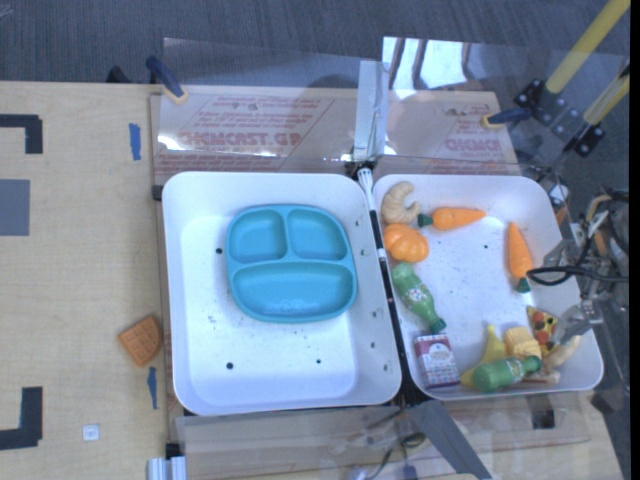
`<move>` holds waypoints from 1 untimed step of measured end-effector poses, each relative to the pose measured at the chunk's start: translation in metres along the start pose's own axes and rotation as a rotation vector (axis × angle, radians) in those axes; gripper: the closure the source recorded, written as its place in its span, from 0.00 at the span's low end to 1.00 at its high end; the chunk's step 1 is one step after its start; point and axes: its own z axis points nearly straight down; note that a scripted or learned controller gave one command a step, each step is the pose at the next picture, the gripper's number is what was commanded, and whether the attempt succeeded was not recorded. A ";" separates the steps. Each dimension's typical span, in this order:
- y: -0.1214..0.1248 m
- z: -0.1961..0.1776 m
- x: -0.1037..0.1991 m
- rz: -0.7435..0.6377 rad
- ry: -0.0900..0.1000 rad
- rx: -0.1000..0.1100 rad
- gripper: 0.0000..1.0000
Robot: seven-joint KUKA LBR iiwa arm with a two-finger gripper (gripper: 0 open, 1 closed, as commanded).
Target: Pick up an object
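- Nearest, a wooden bench [70, 268] carries an orange waffle [141, 339] left of two white bins.
- Grey carpet [300, 8] lies beyond.
- Left bin [190, 368] holds a blue divided plate [291, 263].
- Right bin [470, 268] holds a croissant [399, 201], two carrots [455, 218], green bottles [417, 300] and a red box [436, 359].
- Gripper [578, 328] sits at the right rim; whether its fingers are apart, I cannot tell.

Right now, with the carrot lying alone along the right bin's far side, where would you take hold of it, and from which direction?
Grip the carrot across its thick orange middle, coming straight down from above. It lies flat and roughly level across the view, green top toward the croissant, tip pointing right. Bare bin floor shows on both long sides, so fingers closing across its width should fit. The tapered tip would likely slip.
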 end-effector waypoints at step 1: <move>-0.009 0.101 -0.053 0.177 -0.001 0.000 0.00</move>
